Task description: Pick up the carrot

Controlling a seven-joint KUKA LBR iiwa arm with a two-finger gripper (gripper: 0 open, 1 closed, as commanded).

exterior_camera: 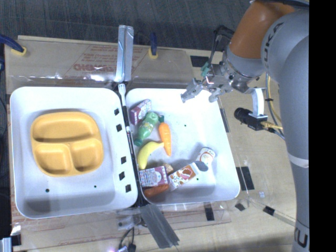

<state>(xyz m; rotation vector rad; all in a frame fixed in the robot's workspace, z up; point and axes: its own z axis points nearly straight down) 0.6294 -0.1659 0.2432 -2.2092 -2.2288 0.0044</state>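
Gripper (202, 91) hangs with fingers apart, nothing between them. Carrot (165, 138) lies below-left of it, between green bottle (147, 126) and banana (148, 153). Probably light, rigid, slick plastic; grip across the thick middle.

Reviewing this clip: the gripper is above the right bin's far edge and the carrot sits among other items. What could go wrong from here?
1. The carrot lies tight against the green bottle and the banana, so the gripper may catch a neighbour instead.
2. The carrot is slim and tapered; it could slip out.
3. A descent could shove the cluster against the bin wall.
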